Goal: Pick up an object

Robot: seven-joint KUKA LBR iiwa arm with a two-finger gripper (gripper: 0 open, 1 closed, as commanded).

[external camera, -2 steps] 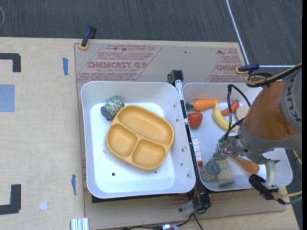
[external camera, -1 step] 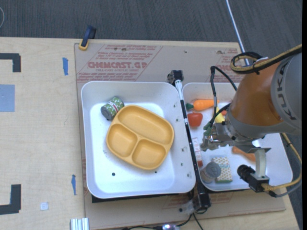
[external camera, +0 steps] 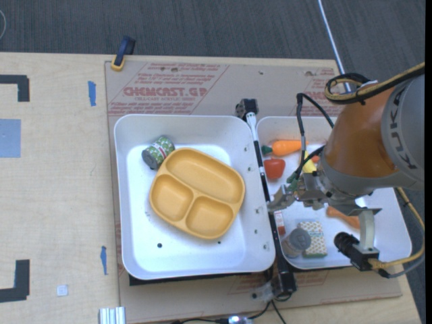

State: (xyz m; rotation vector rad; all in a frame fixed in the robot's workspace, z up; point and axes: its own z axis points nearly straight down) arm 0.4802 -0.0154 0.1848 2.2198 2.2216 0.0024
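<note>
In the right bin (external camera: 405, 245), the gripper (external camera: 282, 201) hangs beside the dividing wall, below a red object (external camera: 274, 168) and an orange carrot (external camera: 286, 147); whether its fingers grip anything cannot be told. Left of that bin, the left bin (external camera: 135, 201) holds a yellow divided plate (external camera: 196, 192) and what appears to be a small can (external camera: 157, 152).

Right bin (external camera: 402, 243) partly behind arm (external camera: 361, 144)

bins (external camera: 128, 201): glossy white plastic | divided plate (external camera: 196, 192): smooth matt yellow plastic | bench (external camera: 54, 181): pale matt wood
</note>
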